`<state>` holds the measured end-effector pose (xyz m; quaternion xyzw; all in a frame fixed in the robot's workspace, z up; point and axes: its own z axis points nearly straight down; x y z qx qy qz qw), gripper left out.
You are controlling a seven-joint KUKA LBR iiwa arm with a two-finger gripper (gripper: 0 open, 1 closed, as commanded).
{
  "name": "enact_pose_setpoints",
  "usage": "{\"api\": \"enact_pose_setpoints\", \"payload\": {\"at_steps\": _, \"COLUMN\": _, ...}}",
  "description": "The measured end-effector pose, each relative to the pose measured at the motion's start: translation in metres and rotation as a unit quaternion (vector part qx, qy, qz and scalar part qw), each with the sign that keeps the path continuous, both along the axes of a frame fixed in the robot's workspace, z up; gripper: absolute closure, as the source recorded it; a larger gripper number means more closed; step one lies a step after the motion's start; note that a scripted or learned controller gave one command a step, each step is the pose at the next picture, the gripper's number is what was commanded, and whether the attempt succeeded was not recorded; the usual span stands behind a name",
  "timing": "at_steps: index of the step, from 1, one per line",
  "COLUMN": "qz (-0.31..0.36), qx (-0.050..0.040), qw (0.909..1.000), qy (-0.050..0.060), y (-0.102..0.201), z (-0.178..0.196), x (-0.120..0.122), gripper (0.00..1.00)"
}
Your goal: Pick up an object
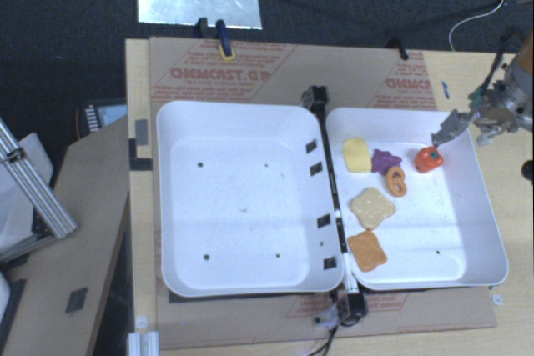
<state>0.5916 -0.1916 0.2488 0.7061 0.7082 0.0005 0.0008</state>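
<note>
The gripper [442,135] reaches in from the right over the right bin [467,263], its tip just above and touching or nearly touching the red tomato-like toy [428,160]; whether the jaws are spread or pressed together cannot be told from this angle. Left of the red toy lie a purple toy [385,159], a yellow block [356,154] and an orange ring-shaped piece [395,181], with a pale cracker-like square [371,208] and an orange square [366,251] nearer the front. The left bin [167,179] sits beside it on the tabletop [100,204].
</note>
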Motion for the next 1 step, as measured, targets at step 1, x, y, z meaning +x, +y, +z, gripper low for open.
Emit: {"api": "enact_pose_setpoints", "payload": {"at_steps": 1, "qz": 0.002, "qx": 0.0003, "qw": 1.0000, "qy": 0.002, "y": -0.0057, "z": -0.0903, "x": 0.0529, "gripper": 0.00}}
